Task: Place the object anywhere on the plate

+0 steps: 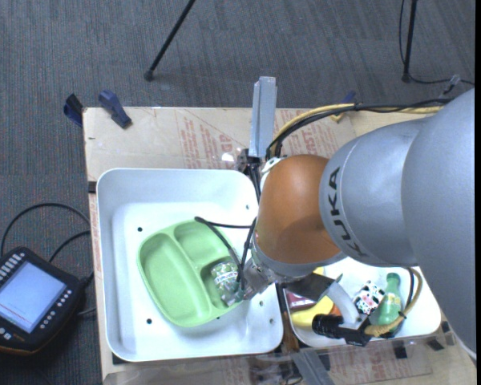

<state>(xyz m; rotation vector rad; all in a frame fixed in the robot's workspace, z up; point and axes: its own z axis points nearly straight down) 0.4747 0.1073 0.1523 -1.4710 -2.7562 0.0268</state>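
Green, 2-compartment plate (pixel 176 275) lies in the left white bin (pixel 120 215), with the end effector (pixel 239 283) low over its right edge and a small clear object (pixel 223 274) just beside it on the plate, so placement looks nearly complete, though finger state cannot be determined.

Arm (pixel 385 199): "KUKA" in dark caps on the grey shell beside the orange band, letters running vertically, only partly in view. Counter (pixel 200 135): faint red print on the brown surface behind the bins, rotated/diagonal, too washed out to read. Handheld pendant (pixel 28 299) at lower left w/ lit screen: contents too small to read.
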